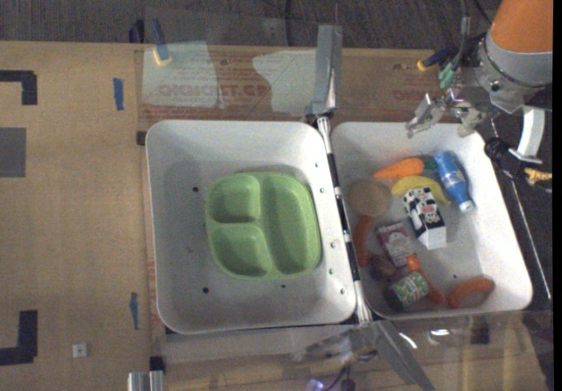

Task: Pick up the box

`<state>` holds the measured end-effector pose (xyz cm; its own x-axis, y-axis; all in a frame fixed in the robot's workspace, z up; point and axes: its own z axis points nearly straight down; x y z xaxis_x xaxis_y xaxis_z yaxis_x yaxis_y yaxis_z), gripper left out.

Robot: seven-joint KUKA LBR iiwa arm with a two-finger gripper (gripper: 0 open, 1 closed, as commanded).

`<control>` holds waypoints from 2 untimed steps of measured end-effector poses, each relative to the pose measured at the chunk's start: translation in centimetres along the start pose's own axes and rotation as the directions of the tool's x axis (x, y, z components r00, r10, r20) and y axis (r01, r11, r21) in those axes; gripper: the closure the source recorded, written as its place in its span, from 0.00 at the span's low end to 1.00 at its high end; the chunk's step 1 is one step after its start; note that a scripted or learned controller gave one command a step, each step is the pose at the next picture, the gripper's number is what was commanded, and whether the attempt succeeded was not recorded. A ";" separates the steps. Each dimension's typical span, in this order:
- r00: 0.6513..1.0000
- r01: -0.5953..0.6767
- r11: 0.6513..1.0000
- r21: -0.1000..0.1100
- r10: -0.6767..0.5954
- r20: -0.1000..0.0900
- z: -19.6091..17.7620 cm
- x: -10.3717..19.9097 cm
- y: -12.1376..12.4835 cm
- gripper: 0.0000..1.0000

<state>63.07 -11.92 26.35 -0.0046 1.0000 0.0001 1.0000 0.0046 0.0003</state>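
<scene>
White bins sit side by side on a brown bench. The left bin (167,205) holds a green divided tray (263,225). The right bin (509,249) holds a jumble of toy food, with the box (424,214), white with black patches, near its middle, beside a banana (413,186) and a blue bottle (453,179). The gripper (445,112) hangs above the bin's far rim, apart from the box, its fingers spread and holding nothing.
</scene>
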 end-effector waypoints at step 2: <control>0.996 0.090 0.996 -0.021 -0.090 0.009 12.9 -1.8 -7.8 1.00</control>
<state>55.31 -13.79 13.40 -0.0945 0.9955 -0.0092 0.9953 0.0947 0.0211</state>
